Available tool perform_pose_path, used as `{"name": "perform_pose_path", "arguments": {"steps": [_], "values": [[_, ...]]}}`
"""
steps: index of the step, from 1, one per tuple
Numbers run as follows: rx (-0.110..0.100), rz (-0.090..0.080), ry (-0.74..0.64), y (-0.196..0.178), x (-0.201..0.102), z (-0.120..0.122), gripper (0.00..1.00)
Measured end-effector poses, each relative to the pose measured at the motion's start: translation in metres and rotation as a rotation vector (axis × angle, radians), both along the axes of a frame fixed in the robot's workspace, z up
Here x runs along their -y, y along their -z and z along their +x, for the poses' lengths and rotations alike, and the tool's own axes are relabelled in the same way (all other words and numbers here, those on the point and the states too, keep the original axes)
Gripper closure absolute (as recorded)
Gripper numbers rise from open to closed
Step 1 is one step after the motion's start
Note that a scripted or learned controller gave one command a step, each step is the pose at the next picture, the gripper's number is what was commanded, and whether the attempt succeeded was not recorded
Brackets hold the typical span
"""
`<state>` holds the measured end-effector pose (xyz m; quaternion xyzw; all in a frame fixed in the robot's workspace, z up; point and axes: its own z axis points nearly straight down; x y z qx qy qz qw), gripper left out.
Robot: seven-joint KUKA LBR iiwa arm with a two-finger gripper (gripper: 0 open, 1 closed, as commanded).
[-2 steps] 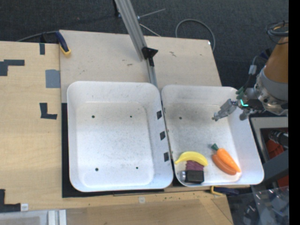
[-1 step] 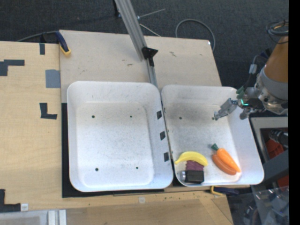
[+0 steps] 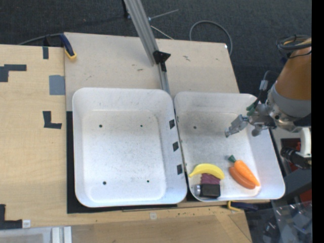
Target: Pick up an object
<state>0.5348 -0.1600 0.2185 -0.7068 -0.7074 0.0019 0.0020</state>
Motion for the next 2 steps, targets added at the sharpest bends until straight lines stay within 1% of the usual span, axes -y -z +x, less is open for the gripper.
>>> {"name": "perform_pose_path", "arguments": {"steps": [2], "values": [[-0.001, 0.0, 0.0, 0.089, 0.005, -0.001, 0.0]]}}
